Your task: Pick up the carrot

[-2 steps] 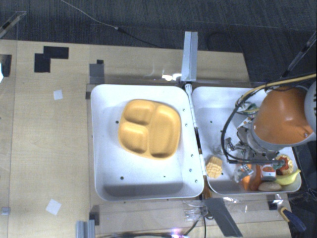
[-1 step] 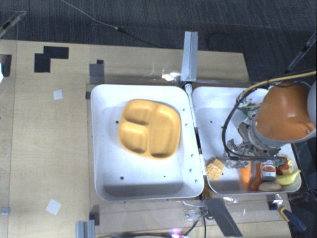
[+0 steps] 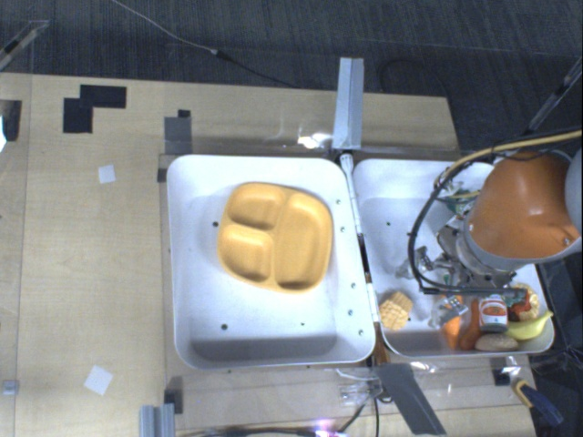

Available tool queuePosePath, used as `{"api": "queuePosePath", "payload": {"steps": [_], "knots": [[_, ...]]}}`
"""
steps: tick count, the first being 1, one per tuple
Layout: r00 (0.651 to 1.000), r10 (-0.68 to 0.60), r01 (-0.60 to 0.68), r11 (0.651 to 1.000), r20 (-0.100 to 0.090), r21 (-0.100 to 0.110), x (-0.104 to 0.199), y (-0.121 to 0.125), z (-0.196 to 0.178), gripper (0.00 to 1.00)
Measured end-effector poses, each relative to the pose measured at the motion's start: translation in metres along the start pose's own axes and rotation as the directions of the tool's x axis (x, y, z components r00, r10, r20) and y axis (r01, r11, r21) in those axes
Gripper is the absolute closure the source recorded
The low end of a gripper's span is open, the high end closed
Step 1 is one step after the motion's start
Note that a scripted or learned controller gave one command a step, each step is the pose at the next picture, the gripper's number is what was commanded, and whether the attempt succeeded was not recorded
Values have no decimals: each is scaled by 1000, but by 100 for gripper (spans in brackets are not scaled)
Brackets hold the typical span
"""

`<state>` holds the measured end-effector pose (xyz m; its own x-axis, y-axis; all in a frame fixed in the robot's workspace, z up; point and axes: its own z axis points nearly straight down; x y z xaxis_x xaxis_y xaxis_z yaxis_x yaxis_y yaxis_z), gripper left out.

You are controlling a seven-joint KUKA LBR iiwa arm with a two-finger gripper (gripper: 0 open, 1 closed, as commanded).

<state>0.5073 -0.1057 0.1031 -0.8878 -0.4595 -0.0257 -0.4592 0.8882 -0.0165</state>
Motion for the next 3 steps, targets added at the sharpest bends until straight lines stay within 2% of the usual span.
{"api": "queuePosePath", "payload": {"steps": [1, 2, 3], "knots": [[934, 357, -357, 934, -18, -2, -6, -8, 14, 0], [829, 559, -559, 829, -13, 2, 0, 21, 13, 0], [833, 554, -554, 833, -1, 1, -5, 20, 0, 100]]}}
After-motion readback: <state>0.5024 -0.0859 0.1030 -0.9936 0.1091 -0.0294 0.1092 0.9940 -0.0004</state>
